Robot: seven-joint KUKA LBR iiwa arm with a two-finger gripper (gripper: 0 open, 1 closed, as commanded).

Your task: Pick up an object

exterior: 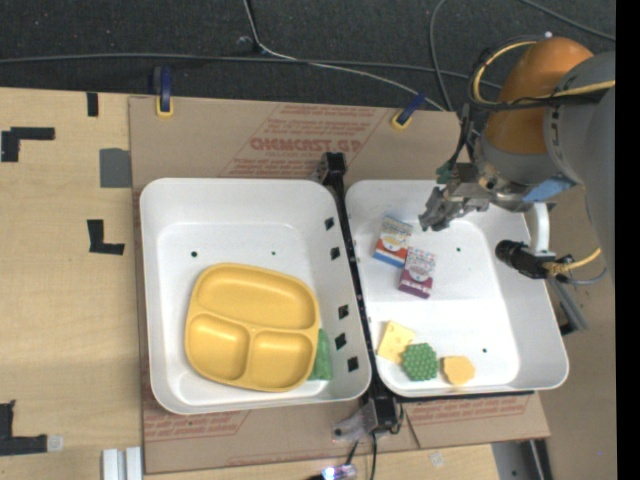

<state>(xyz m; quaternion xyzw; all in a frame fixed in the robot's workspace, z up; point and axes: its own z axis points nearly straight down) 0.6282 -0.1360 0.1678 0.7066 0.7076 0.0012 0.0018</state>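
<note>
Evidently the gripper (437, 215) is hovering with fingers slightly spread and pinching nothing, aiming at the red-and-blue packet (393, 242) lying just below-left of its tips, with the maroon packet (417, 273) lying farther below them.

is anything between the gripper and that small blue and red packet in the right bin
Nothing visible. The gripper hangs just right of the blue and red packet, with bare bin floor between them.

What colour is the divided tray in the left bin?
Yellow all over; the divided tray shows clearly in the camera view, lying in the left bin.
</note>
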